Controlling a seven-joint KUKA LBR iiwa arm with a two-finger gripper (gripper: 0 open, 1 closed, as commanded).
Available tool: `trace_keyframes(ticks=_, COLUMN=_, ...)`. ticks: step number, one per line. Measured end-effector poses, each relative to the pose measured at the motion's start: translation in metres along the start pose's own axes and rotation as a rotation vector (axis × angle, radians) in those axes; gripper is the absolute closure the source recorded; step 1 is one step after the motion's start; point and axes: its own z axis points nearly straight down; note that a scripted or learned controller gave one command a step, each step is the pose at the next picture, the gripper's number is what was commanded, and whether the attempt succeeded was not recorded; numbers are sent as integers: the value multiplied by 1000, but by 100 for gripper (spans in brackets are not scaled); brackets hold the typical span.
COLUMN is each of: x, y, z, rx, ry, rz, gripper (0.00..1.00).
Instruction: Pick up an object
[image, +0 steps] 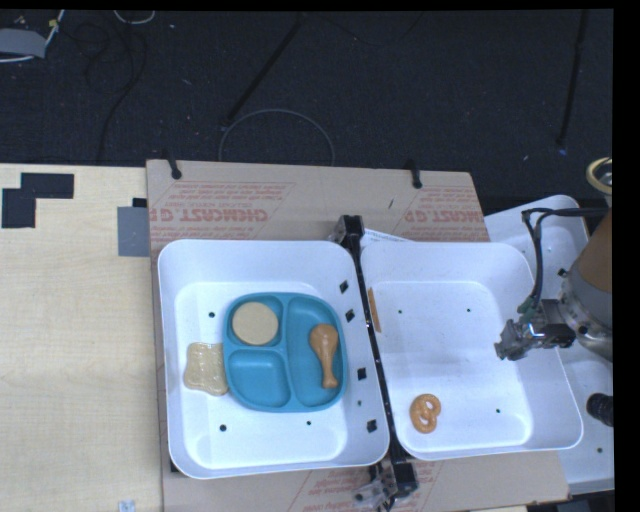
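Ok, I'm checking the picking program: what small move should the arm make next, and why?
Probably slide the gripper toward the view's lower left, over the pretzel. The pretzel lies alone on the right bin floor, apart from the gripper, which sits near that bin's right wall.

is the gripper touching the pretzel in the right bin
Apart. In the camera view the gripper sits at the right bin's right side, while the pretzel lies nearer the front wall, with bare white bin floor plainly between them.

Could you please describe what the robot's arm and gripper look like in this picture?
The arm is grey with an orange-brown section near the wrist. A black cable loops along it. The gripper is small, dark grey metal, blocky in shape.
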Motion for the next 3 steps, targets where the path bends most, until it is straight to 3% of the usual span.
trace_keyframes(ticks=1, x=-1, y=-8, z=-58, rx=0, ry=0, rz=0, gripper=100)
trace_keyframes(ticks=3, x=108, y=22, z=-27, rx=10, ry=3, rz=-2, gripper=100)
